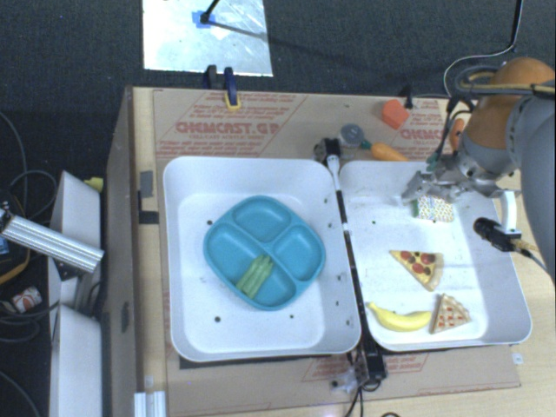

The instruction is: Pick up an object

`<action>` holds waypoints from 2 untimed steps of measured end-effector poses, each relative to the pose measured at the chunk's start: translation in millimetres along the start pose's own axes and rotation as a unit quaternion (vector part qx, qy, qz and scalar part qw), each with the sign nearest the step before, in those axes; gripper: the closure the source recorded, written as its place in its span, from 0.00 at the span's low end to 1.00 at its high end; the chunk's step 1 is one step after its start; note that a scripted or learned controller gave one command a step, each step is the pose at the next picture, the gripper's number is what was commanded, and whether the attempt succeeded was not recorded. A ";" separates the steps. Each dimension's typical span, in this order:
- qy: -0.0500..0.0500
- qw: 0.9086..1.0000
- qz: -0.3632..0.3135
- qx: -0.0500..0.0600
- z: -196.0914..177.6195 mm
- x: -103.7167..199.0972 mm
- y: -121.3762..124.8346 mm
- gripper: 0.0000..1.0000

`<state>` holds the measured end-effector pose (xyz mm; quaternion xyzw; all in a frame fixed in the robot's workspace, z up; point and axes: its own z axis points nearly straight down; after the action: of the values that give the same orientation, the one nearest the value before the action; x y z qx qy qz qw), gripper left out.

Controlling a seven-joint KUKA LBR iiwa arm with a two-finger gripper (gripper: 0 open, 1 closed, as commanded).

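Note:
My gripper (427, 187) hangs low over the back of the right bin (495, 272), reaching in from the right. Just below its tip lies a small white object with coloured dots (435, 209); whether the gripper touches it cannot be told. Nearer the front of the same bin are a pizza slice (418, 266), a second pizza slice (449, 313) and a yellow banana (399, 318). In the left bin (191, 233) sits a blue divided plate (265, 248) with a green piece (254, 276) in one compartment.
Behind the bins, on the cardboard, lie an orange block (394, 114), a carrot (387, 153) and a small grey round thing (351, 134). The divider between the bins (345, 233) runs front to back. A metal sheet (208, 26) lies on the floor beyond.

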<state>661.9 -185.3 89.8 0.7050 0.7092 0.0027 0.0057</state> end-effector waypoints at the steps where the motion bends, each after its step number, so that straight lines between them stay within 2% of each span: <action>1: -0.002 1.000 -0.003 -0.004 -12.9 -0.7 2.3 1.00; 2: 0.001 1.000 0.002 0.003 -97.9 -12.9 -8.3 1.00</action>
<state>652.5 -197.8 187.7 0.7061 0.7081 0.0013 0.0030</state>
